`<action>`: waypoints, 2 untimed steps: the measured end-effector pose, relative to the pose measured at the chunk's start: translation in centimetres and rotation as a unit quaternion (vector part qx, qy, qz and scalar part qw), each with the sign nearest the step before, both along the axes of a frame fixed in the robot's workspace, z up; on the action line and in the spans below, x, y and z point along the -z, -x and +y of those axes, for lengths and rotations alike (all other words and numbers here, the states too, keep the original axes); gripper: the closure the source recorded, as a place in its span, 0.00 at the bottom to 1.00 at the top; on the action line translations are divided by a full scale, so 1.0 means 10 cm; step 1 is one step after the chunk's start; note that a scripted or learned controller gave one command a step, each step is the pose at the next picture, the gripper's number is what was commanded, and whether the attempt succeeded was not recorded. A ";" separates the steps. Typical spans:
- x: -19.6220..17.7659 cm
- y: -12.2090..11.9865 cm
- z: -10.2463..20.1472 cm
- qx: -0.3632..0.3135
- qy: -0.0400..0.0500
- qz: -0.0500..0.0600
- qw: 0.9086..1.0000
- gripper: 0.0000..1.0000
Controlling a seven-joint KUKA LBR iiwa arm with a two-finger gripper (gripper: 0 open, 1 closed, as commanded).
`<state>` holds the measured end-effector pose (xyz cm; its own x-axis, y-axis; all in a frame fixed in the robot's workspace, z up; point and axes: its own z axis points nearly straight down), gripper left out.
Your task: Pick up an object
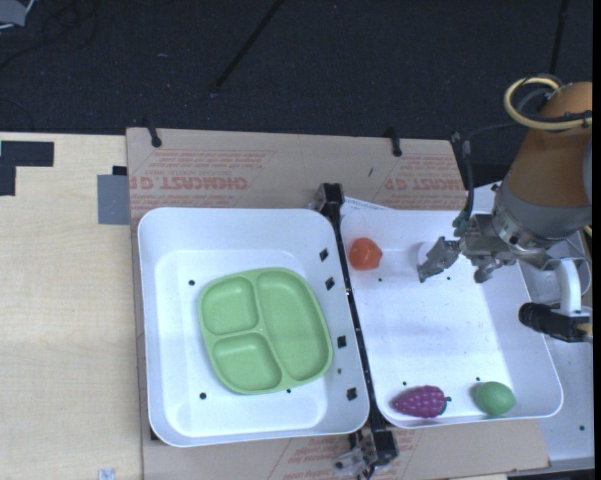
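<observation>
Objects for the pick sit in the right bin (540, 368): an orange-red round piece (365, 254) near its upper left corner, close to the divider between bins; a purple grape bunch (420, 401) at the lower edge; a green lime-like fruit (494, 398) just right of the grapes, also at the lower edge. All three lie loose on the bin floor, well apart from the tool. Tool (438, 262) hangs over the upper middle of the right bin, to the right of the orange piece with a clear gap between them. Fingers are dark and small at this angle, can't tell whether they're spread or closed; nothing visible between them. Arm (550, 168) comes in from the right, orange band above the wrist, grey body below it. Left bin (170, 268) holds a light green three-compartment plate (265, 330), lying flat near centre. Both bins rest on a cardboard sheet (250, 173) on the light wood tabletop (50, 318).
</observation>
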<state>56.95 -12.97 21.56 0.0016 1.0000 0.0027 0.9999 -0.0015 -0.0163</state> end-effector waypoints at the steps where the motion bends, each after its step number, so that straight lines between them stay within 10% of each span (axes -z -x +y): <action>1: -0.07 -0.03 0.00 -0.001 0.001 -0.006 1.000 0.00; 2: 0.35 -0.03 0.00 -0.001 0.001 -0.005 1.000 0.00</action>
<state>57.21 -12.98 18.02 -0.0003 1.0000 0.0011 1.0000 0.0003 -0.0062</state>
